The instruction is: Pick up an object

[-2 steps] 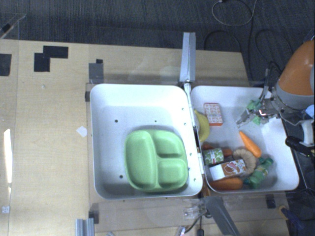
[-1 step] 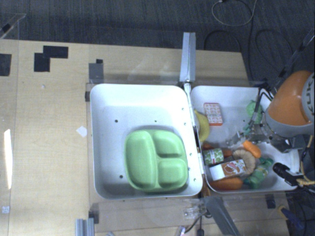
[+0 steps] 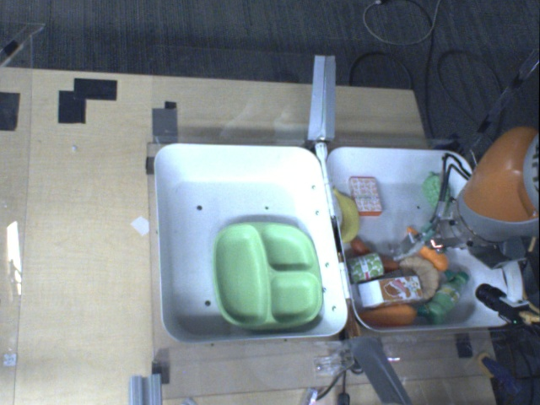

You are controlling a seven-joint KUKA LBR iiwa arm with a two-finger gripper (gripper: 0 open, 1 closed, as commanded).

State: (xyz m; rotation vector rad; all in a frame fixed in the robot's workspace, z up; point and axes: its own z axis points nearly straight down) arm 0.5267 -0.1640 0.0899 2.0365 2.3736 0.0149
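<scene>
Glossy green compartmented tray (image 3: 268, 272).

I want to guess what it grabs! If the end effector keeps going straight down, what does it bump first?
Probably the orange toy in the right bin, right beneath the end effector. Depth is hard to judge from above.

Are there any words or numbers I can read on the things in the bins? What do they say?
None can be read.
Pink card: a grid of marks, too small to read.
Green-labelled can: print too blurred to read.
White and red carton: print too blurred to read.
Green tray: no writing on it.
</scene>
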